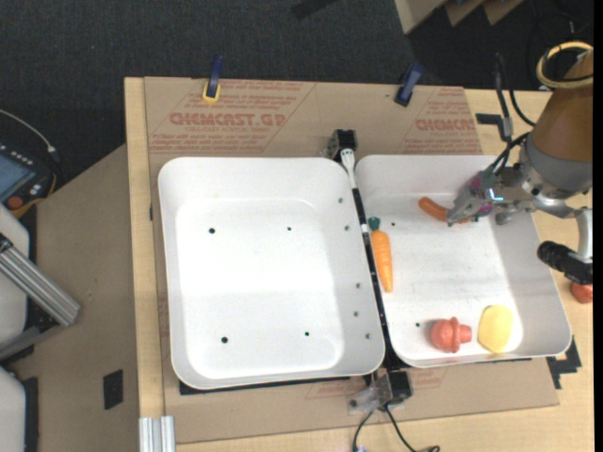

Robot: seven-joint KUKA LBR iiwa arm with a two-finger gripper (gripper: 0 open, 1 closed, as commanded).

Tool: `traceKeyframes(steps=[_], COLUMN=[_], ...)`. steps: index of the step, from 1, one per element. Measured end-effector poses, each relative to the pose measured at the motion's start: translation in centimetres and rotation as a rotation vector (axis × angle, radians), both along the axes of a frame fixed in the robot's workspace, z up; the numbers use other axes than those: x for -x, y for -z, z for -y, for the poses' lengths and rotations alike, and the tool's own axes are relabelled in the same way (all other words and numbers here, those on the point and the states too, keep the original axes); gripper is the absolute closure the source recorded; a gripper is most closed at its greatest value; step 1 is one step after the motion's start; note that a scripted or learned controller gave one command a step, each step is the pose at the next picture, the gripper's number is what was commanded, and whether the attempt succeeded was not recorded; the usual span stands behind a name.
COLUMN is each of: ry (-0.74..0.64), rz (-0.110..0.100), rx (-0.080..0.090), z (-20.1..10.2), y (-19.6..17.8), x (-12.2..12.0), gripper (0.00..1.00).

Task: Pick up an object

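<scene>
Gripper hangs low over the right bin, near its back edge, at the end of the grey arm w/ orange band reaching in from the right. Its fingers sit at the right end of a small orange sausage-shaped piece; cannot tell how far open they are, or whether they have hold of it, since the tips blur into the piece.

That piece lies near the bin's back-left part, long axis running roughly left-right, slightly tilted, left end free and right end toward the gripper.

A toy carrot lies along the bin's left wall, just beside the divider between the bins; long axis runs front-to-back, green top toward the back, tip toward the front.

At the bin's front, a red toy and a yellow lemon-like toy sit side by side, close but seemingly apart, red one on the left.

Left bin sits alongside, both on a cardboard sheet held by two clamps at the back.
</scene>
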State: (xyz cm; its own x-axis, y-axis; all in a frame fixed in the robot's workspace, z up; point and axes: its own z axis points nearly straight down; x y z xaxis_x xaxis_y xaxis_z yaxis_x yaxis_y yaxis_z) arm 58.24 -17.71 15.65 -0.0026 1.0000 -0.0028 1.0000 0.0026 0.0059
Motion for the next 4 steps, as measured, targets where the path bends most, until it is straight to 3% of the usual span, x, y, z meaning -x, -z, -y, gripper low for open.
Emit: traceKeyframes(steps=[1, 2, 3, 4], ry=[0.004, 0.004, 0.0, 0.004], rz=[-0.009, -0.004, -0.003, -0.007], rx=[-0.004, -0.001, -0.002, -0.001], z=[4.7, 4.7, 4.2, 4.7], y=[-1.0, -10.3, -0.7, -12.1], x=[7.2, 10.4, 3.4, 9.0], gripper=[0.0, 0.0, 0.0, 0.0])
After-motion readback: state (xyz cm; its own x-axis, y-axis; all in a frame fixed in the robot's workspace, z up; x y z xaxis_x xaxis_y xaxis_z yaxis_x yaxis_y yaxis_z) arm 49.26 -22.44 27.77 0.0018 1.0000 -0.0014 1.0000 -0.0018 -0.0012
